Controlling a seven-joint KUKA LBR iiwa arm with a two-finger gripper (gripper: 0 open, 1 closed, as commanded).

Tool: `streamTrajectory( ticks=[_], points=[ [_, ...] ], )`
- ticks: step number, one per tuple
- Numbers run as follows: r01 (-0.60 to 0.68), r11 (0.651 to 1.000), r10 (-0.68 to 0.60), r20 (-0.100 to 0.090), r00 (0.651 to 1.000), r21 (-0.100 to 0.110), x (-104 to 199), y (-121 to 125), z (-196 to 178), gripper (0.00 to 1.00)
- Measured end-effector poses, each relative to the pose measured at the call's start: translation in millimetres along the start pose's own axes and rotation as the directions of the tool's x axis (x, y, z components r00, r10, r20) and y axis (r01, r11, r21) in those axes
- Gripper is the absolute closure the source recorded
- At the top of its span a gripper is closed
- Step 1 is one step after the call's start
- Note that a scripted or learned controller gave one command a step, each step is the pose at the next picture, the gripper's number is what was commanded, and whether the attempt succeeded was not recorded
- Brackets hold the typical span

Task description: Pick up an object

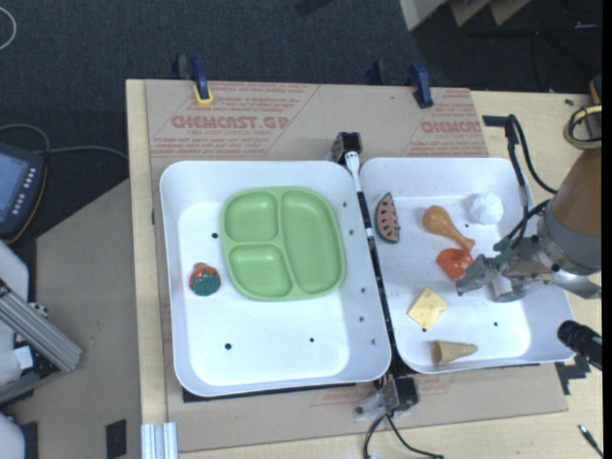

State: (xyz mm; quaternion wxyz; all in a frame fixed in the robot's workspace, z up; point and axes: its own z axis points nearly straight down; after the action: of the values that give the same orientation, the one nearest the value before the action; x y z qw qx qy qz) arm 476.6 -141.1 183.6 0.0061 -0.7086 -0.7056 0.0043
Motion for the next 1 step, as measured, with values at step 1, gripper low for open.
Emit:
streamTrajectory(
  ticks=[1],
  points=[
    [0.004,1.0,-0.004,0.003,1.0,-0.015,0.4,3.3,-7.0,0.0]
  ],
)
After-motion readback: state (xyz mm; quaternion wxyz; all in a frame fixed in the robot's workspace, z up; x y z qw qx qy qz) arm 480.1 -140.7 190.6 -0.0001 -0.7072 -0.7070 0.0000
